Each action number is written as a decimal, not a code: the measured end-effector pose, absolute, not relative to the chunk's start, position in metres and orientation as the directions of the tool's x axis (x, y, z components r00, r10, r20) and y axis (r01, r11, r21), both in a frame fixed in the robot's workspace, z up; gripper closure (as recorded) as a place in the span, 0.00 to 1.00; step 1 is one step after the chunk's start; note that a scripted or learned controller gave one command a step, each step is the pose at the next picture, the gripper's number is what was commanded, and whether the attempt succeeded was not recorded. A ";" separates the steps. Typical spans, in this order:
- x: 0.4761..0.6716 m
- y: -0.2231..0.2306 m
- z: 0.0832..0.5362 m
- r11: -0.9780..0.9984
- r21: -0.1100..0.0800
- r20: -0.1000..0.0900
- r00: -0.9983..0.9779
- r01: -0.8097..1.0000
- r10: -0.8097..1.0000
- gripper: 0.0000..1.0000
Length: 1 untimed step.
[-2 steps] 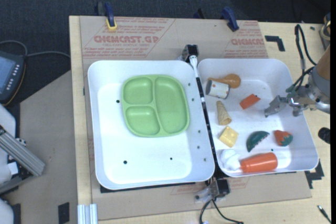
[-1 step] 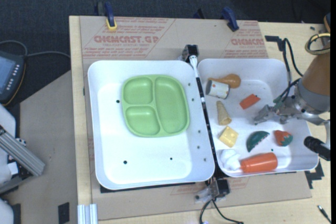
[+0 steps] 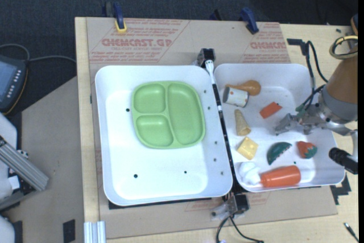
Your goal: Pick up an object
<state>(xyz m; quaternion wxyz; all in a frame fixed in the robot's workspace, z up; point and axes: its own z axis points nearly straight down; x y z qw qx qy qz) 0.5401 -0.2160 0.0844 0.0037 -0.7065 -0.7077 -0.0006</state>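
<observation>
Reference landmark: right bin, white and shallow, on the board-covered bench. Flush against the landmark's left wall: left bin, containing a green divided plate with three compartments. Entering over the landmark's right wall: grey arm with orange band. At the landmark's centre-right, low over bare white floor: gripper, pointed toward the landmark's left wall. Open or closed condition of the gripper: cannot be determined from this angle. Candidate objects, all inside the landmark and resting on its floor. Far-left corner: tan pear-shaped piece, touching or just beside a white cylinder. Toward the landmark's middle, on the far side of the gripper: red-orange block, near the gripper but apart from it. Along the landmark's left wall, mid-length: tan cone, with a yellow wedge on its near side. Near side of the gripper: dark green piece, and toward the landmark's right wall a red piece with a green cap, possibly a toy strawberry; detail too small to confirm. Along the landmark's near wall: long orange-red piece, lying lengthwise. Near-left corner of the landmark: small white item, touching the left end of the long orange-red piece; shape indistinct against the white floor.
</observation>
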 end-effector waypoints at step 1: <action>0.541 -0.217 0.095 0.000 0.000 0.002 0.000 1.000 1.000 1.00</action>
